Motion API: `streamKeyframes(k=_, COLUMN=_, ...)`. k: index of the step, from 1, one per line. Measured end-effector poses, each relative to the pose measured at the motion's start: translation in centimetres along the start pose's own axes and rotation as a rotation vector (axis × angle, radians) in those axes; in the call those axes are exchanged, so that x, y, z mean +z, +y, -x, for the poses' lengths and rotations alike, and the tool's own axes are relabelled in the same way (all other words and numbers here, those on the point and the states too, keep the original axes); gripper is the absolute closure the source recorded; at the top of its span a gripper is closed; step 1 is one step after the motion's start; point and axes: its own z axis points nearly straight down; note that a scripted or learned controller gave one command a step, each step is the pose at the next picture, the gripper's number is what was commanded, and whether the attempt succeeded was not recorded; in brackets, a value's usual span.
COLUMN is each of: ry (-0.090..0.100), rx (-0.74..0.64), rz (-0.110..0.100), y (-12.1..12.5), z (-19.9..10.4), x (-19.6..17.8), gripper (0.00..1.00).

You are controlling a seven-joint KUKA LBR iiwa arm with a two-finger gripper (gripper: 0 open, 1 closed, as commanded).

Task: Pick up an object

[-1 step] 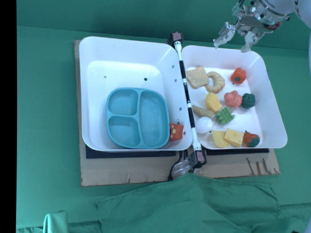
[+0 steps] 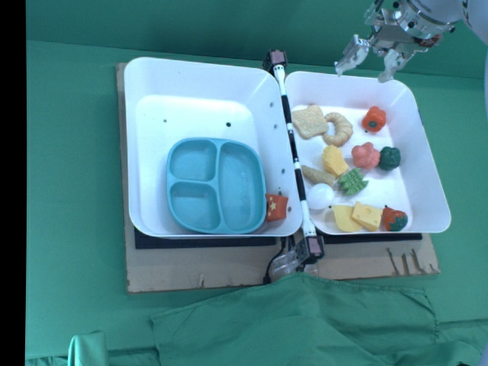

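Observation:
My gripper (image 2: 367, 63) hangs open above the far edge of the right bin (image 2: 431, 175), with nothing between its fingers. Below it in that bin lie toy foods: a slice of toast (image 2: 309, 120), a pretzel ring (image 2: 338, 128), a red-orange pepper (image 2: 374, 118), a pink piece (image 2: 365, 155), a green broccoli (image 2: 390, 158), a yellow cheese wedge (image 2: 333, 160), a green ridged piece (image 2: 351, 181), a white egg (image 2: 319, 197), yellow cheese blocks (image 2: 358, 216) and a red and green piece (image 2: 394, 219).
The left bin (image 2: 152, 90) holds a blue divided plate (image 2: 216, 184) and a small red box (image 2: 276, 207) at its near right corner. A black and white bar (image 2: 290, 136) runs between the bins. Green cloth (image 2: 305, 322) lies in front.

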Motion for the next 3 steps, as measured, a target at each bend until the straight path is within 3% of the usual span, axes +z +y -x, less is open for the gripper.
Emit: streamKeyframes(k=3, ry=0.0, rx=0.002, rz=-0.001, y=-1.1, z=1.6, x=15.5, gripper=0.0)
